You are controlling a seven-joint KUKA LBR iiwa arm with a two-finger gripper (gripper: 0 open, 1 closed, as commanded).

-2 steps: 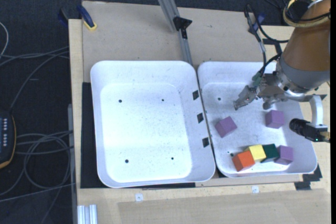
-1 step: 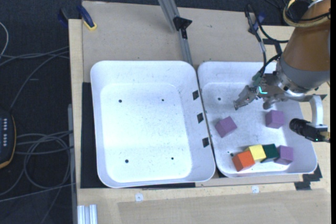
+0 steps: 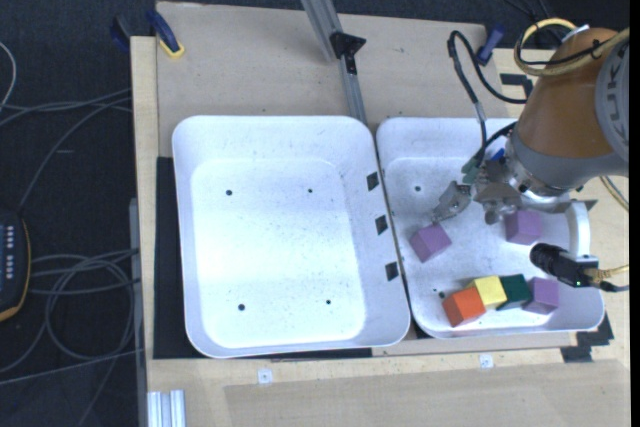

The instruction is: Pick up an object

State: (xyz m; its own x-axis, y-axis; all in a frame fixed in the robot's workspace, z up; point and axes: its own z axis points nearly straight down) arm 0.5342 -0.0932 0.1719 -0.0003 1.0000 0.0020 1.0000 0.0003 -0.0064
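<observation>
The arm's two-finger gripper [image 3: 462, 198] hangs low inside the right-hand shallow white plastic bin [image 3: 400, 147], its grey fingers spread apart with nothing between them. Just below and to the left of the gripper lies a small purple cube [image 3: 431, 240], near the fingertips but apart from them; it looks like the likeliest target. A second purple cube [image 3: 523, 225] sits to the right of the gripper, partly under the wrist. Further below the gripper, along the bin's near wall, stands a row of blocks touching one another: an orange block [image 3: 464, 306], a yellow cube [image 3: 490, 292], a green cube [image 3: 516, 289] and a pale purple cube [image 3: 545, 294]. The left-hand white bin [image 3: 190, 140] lies well to the left of the gripper, across the divide between the two bins, on the wooden table [image 3: 260, 40].

The step in hand appears to be the approach: the grasp is not yet made. The next move would call for shifting the open fingers down and left until they straddle the nearest purple cube, then closing and lifting. The cube lies turned at an angle, so a poorly aligned close could push it aside.
</observation>
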